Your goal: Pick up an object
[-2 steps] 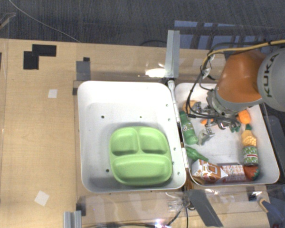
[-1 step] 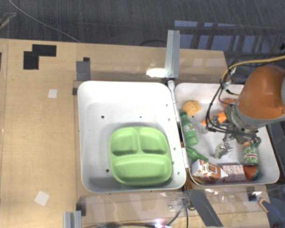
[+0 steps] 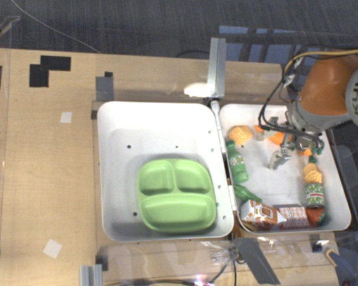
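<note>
The two-finger metal gripper (image 3: 280, 158) is seen in the right half of the frame, hanging over the bare middle of the right-hand shallow white bin (image 3: 344, 207). Nothing is seen between its fingers; whether they are spread or closed cannot be told at this size.

Candidate objects are noted around it:
- a small orange piece (image 3: 276, 138) just above the gripper, partly covered by the wrist;
- a round orange-yellow textured item (image 3: 240, 134) to the upper left;
- a green bottle-shaped item (image 3: 237, 167) along the bin's left wall;
- a yellow-capped bottle with a red and green label (image 3: 314, 190) to the right;
- a brown and white flat packet (image 3: 273, 215) along the lower wall.

In the left-hand white bin (image 3: 116, 124), a light green divided plastic tray (image 3: 176, 194) is lying.

Progress is judged as early: no object is grasped or lifted. Descent, closure and lift are all left.
</note>
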{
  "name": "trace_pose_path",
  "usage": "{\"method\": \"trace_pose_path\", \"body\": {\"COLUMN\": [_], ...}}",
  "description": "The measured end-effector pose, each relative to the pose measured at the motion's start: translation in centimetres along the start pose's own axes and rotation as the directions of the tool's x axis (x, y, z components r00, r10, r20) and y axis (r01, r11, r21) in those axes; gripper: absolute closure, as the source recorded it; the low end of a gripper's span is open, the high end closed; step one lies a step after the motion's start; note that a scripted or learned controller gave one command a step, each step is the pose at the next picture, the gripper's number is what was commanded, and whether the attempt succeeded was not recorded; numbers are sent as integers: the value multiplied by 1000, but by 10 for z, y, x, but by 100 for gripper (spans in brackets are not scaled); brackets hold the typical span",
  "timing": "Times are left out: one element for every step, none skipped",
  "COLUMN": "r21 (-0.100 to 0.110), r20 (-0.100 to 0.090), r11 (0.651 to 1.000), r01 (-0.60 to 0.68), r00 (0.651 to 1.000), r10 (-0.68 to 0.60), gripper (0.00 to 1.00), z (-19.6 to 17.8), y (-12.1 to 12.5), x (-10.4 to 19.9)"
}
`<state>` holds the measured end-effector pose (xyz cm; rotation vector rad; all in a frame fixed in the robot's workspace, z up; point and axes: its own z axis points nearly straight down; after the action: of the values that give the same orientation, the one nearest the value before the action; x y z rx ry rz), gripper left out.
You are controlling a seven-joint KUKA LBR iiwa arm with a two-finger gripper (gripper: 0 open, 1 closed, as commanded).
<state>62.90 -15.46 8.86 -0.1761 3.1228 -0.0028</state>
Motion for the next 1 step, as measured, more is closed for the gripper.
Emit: {"method": "trace_pose_path", "body": {"r21": [-2], "r20": [-12], "r11": [997], "r01": [-71], "r00": [997], "r10": [71], "gripper": [0], "z": [1], "y": [34], "x": [-45]}}
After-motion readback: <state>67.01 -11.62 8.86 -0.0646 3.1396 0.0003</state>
